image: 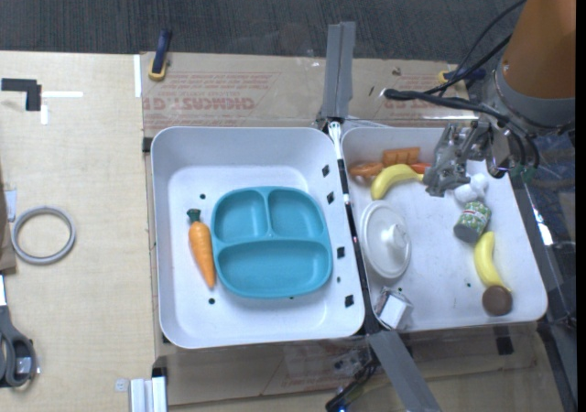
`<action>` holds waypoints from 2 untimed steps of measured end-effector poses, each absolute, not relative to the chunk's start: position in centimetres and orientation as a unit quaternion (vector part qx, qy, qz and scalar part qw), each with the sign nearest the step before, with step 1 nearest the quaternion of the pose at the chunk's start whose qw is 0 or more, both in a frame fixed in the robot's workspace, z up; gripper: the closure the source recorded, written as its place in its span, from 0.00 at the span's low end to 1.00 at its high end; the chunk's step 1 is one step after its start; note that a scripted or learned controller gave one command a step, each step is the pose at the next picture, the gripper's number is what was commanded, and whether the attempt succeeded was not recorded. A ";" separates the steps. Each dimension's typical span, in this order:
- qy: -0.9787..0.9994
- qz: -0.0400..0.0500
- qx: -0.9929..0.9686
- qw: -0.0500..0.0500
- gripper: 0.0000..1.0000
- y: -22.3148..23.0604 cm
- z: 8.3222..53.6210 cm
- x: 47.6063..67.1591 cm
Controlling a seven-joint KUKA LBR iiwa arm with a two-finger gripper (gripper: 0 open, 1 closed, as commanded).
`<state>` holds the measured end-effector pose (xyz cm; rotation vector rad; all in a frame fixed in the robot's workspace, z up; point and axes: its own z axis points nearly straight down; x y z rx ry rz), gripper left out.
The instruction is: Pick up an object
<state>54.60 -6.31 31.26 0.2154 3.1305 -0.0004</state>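
My gripper [443, 179] hangs low in the right bin [430, 284], at its upper middle, just right of a yellow banana [394, 180]. Behind that banana lie an orange carrot-like piece [400, 157] and a red-orange piece [366, 169]. A white lump [470, 190] and a small green can [473, 220] sit just right of the gripper. Another banana [484, 259] and a brown ball [497, 300] lie at the bin's right side. A white lid [386, 240] rests at its left. The left bin [174, 245] holds a blue divided plate [272, 242] and a carrot [201, 249].
A small white cube [394, 309] sits at the right bin's front-left corner. Cables [430, 97] run from the arm across the back of that bin. On the bench to the left lie a grey tape ring [41, 234] and scissors [16, 357].
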 end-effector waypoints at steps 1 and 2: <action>0.994 0.000 0.110 0.001 1.00 -9.2 25.3 57.9; 0.992 0.000 0.126 0.003 1.00 -8.2 29.1 64.4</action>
